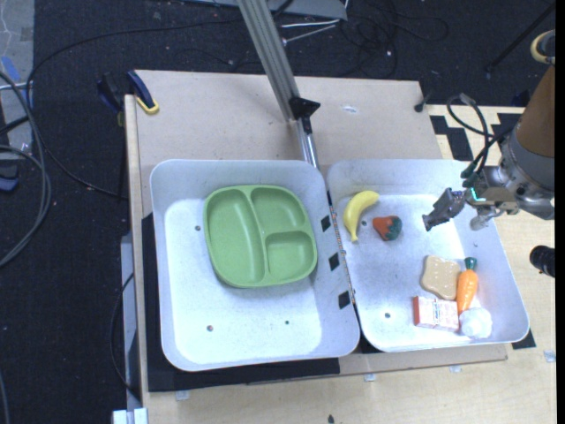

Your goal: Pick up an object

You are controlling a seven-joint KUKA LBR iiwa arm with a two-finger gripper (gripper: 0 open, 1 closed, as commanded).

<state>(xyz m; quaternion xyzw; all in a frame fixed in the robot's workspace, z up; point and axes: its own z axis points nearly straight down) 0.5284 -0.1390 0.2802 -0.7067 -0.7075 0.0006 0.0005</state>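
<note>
Overhead, slanted look down on a tan surface (371, 104) bearing two shallow white bins side by side. Left bin (177, 325): one green divided plate (261, 235), sitting toward 12 o'clock of centre. Right bin (508, 263): a cluster of toy foods. Yellow banana (357, 210) at about 10 o'clock, close to the wall shared with the left bin. Small red and green piece, maybe a strawberry (387, 227), just beside the banana at its 3 o'clock. Slice of toast (439, 276) near 4 o'clock, an orange carrot (467, 288) touching its right edge. Red and white packet (434, 313) and a white ball (477, 323) at 5 o'clock, by the near wall.

Grey arm entering from 3 o'clock, claw (439, 211) hanging above the right bin around 1 o'clock, over bare floor between strawberry and toast. Nothing between the fingers; whether spread wide or drawn narrow, cannot tell from this angle.

Step in hand, by judgement: choosing and closing in on a target. Best done by picking a piece with open space around it. Strawberry and banana sit apart from the crowded group, so fewer neighbours to bump. Toast lies flat, likely hard to pinch. Carrot is pressed against toast, risking a double catch. Straight descent, centred on the piece, fingers across its narrow side, closing only once fully down.
</note>
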